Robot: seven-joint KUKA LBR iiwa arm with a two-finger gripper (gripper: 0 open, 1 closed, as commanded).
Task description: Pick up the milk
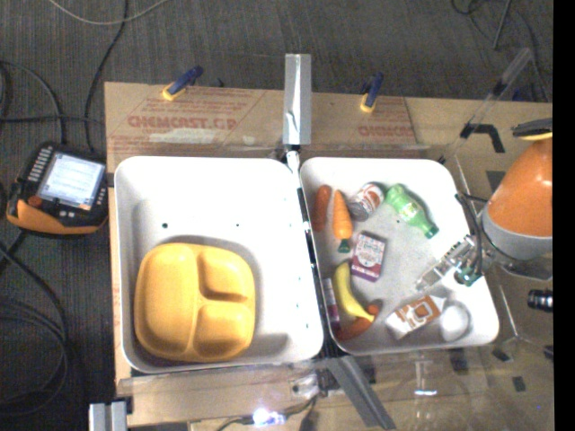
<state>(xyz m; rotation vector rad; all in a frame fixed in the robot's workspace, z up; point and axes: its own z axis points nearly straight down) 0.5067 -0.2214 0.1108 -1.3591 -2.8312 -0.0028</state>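
Observation:
The milk [415,315] is a small white and orange carton lying on its side near the front right of the right bin [395,166]. My gripper [446,269] hangs over the right side of that bin, a little behind and to the right of the carton, apart from it. Nothing shows in its grasp. The arm's orange band [526,196] sits at the right edge of the view.
The right bin also holds a carrot [342,215], a can [364,199], a green bottle [411,210], a purple box [368,255], a banana [347,293] and a white round object [454,320] beside the milk. A yellow divided tray [196,300] lies in the left bin [130,196].

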